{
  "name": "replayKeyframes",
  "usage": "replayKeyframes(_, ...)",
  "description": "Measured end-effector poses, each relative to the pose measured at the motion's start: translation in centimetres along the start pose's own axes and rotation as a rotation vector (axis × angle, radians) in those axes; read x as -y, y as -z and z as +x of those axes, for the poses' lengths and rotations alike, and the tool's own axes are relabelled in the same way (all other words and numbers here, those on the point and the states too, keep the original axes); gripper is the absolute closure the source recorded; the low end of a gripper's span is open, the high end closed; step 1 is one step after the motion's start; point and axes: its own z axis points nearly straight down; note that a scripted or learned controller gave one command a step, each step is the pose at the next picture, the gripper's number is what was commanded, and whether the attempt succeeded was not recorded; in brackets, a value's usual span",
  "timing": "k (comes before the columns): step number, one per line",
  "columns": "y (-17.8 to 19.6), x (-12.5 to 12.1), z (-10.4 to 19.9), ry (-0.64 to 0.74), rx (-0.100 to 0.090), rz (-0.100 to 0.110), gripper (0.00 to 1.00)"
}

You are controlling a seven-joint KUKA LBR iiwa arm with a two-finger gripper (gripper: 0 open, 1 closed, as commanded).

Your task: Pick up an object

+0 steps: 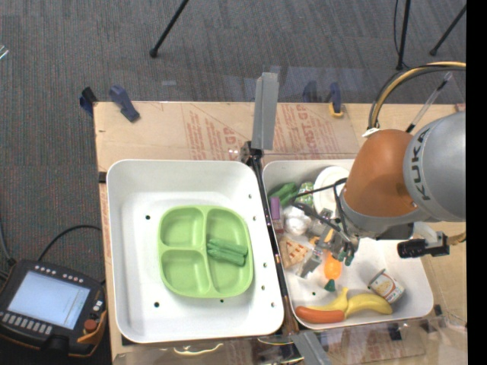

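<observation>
Orange carrot directly beneath tool, long axis twelve to six o'clock, inside right bin. Tool's state: cannot tell.

Even overhead light, slightly soft focus

Green tray (paler than green beans); white bins; yellow banana; orange carrot

A small orange carrot toy with a green tip stands nearly upright in the right bin, green end down; below it a yellow banana lies flat beside a long orange-red carrot; a small printed can lies tilted nearby
</observation>
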Motion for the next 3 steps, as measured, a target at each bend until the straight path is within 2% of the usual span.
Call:
replayKeyframes(1, -0.4, 2.3, 4.2, -0.019, -0.002, 0.001, 0.0)
replayKeyframes(2, 0.6, 2.2, 4.2, -0.016, -0.002, 0.001, 1.0)
replayKeyframes(3, 14.2, 1.9, 4.9, 0.005, 0.013, -0.005, 1.0)
